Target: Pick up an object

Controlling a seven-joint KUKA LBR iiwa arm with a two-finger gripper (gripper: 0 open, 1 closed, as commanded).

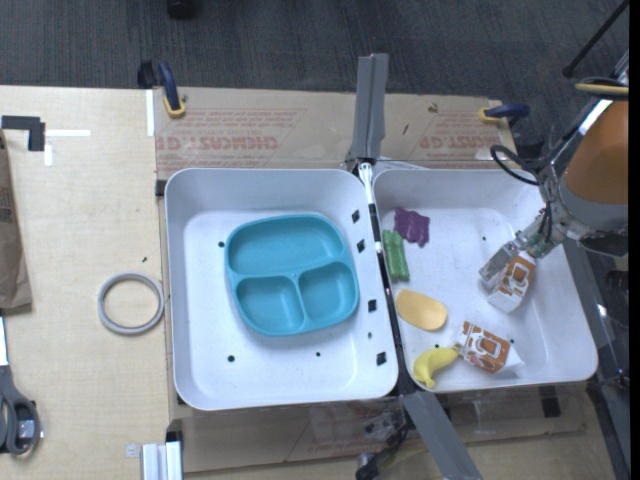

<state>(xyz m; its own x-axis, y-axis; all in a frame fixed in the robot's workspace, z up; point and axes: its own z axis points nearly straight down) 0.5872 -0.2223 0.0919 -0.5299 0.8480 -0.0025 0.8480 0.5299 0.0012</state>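
Gripping white-orange packet [513,282] between closed jaws [507,265], over right bin [560,368], near its right wall. Below-left: second packet [487,349], banana [434,365], yellow oval [421,310], green and purple pieces. Left bin [190,298]: blue divided plate [291,275].

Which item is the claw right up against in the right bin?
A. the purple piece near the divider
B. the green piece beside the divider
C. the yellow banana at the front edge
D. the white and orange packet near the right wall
D: the claw sits at the white and orange packet by the right wall of the right bin, apart from the purple piece, green piece and banana.
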